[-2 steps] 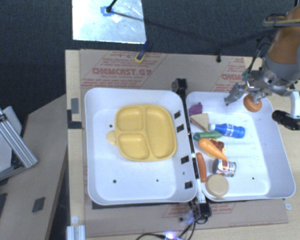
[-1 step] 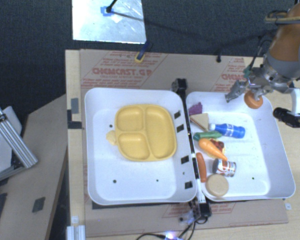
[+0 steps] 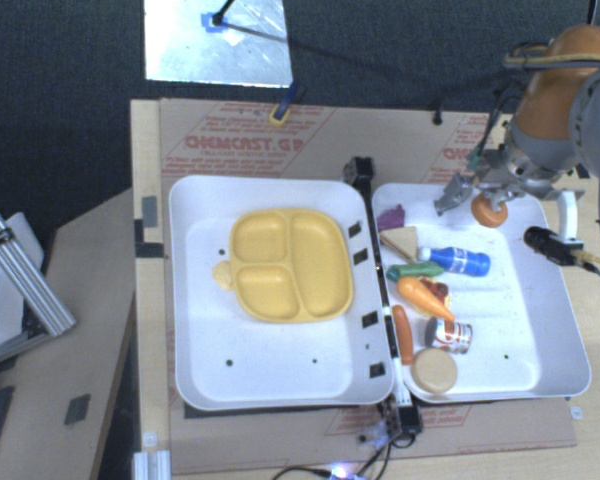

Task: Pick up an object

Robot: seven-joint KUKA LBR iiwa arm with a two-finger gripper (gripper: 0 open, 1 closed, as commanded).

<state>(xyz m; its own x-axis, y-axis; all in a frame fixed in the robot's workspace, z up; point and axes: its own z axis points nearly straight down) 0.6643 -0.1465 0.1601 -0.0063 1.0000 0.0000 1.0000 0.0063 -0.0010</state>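
Item 1. Gripper (image 3: 472, 200): poised over the far end of the right bin (image 3: 555, 298), at the end of the grey arm reaching in from the right. State, whether spread, pressed together or pinching: cannot tell from this slant.

Item 2. Orange round object (image 3: 490, 212): likeliest target of the pick. Located at the far end of the right bin, directly at the gripper, well apart from the other goods. Held or merely beside the tool: cannot tell.

Item 3. Other contents of the right bin, clustered along its left wall:
- purple piece (image 3: 391, 214)
- pale wedge (image 3: 400, 241)
- blue bottle (image 3: 462, 261), lying on its side
- green item (image 3: 412, 270), touching the bottle's cap end
- carrot (image 3: 424, 296)
- red sausage-shaped piece (image 3: 402, 333)
- small can (image 3: 448, 335), on its side
- tan disc (image 3: 434, 371)

Item 4. Left bin (image 3: 195, 298): yellow divided plate (image 3: 285, 265), three compartments, nothing in them.

Hazards, as judged:
- Slip or roll of the orange round object under an off-centre closing, owing to its curved surface; probable escape towards the bin's far wall.
- Empty closing above the object, from a descent stopped too high.
- Scrape against the far rim, given the target's place so near the bin's edge.
- Loss of the object during lifting, from too shallow a hold on a rounded body.
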